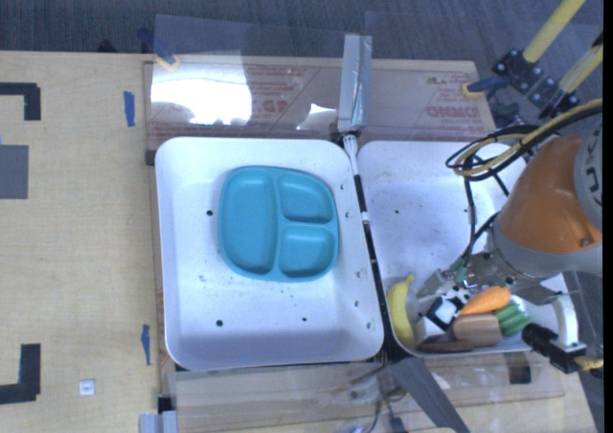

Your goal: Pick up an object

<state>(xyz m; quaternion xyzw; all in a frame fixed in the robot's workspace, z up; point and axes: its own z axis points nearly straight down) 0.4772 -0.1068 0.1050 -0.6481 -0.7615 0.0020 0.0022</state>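
Two shallow white plastic bins sit side by side on the pale wooden bench (77,259). The left bin (182,259) carries a turquoise plastic divided plate (279,222) with three compartments, lying flat near the middle of the bin, a little toward its far edge. A few small dark specks dot the white floor around it.

The right bin (412,201) has its load crowded into the near edge. A yellow toy banana (399,310) lies in the near-left corner, curved along the bin's left wall. Just beside it, toward the right, sits a cluster of toy foods: an orange carrot-shaped piece (488,300) on top, a tan, bread-coloured block (477,329) below it, and a green piece (515,317) touching the carrot's right end. Something black and white (446,308) lies between the banana and this cluster; I cannot make out what it is.

The grey arm with its orange band (548,206) leans in from the right, over the near-right part of the right bin. Its gripper (469,280) hangs low, right at the pile, close above the carrot piece. Whether the jaws stand apart or together I cannot tell, as the wrist and the clutter hide them. Black and yellow cables (488,148) loop over the far-right corner of that bin.
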